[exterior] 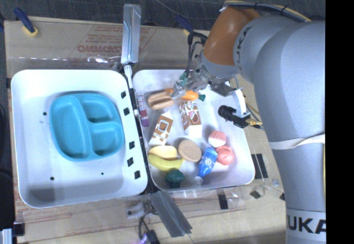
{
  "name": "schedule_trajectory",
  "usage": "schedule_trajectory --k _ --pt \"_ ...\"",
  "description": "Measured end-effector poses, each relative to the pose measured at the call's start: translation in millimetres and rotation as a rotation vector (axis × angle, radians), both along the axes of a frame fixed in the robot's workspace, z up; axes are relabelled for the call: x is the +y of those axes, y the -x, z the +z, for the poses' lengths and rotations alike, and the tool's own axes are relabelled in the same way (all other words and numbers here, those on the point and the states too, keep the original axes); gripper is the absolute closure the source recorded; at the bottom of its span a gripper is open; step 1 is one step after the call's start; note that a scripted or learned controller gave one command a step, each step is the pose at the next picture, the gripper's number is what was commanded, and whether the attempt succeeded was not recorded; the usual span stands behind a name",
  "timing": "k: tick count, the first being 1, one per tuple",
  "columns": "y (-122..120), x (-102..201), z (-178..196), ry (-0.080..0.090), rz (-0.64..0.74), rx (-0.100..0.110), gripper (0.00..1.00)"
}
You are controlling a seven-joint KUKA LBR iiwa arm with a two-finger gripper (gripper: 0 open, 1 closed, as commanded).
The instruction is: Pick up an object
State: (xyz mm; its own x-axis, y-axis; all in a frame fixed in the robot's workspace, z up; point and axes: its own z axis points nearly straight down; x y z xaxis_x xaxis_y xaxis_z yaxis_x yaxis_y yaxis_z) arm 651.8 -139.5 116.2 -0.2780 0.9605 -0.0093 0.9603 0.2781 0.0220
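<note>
The gripper [185, 83], its grip state impossible to tell, hangs at the right white bin [241, 151]'s upper part beside a small orange carrot-like toy [190, 94]. White "KUKA" lettering [306, 224] marks the grey arm at lower right, and red mirrored print crosses the cardboard sheet [99, 43] at upper left.

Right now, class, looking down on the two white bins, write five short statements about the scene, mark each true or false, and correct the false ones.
1. The blue divided tray lies in the left bin. True.
2. The hot dog toy lies in the left bin. False: it lies in the right bin, near its top-left corner.
3. The gripper is over the right bin, beside the orange toy. True.
4. The yellow banana rests on the blue divided tray. False: it lies in the right bin, near the dark green toy.
5. The blue bottle lies between the tan disc and the pink toy. True.
</note>
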Motion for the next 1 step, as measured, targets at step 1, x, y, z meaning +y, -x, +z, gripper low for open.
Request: schedule_trajectory --k 1 --pt "1.5 8.7 47.3 -0.004 -0.169 0.022 1.00"
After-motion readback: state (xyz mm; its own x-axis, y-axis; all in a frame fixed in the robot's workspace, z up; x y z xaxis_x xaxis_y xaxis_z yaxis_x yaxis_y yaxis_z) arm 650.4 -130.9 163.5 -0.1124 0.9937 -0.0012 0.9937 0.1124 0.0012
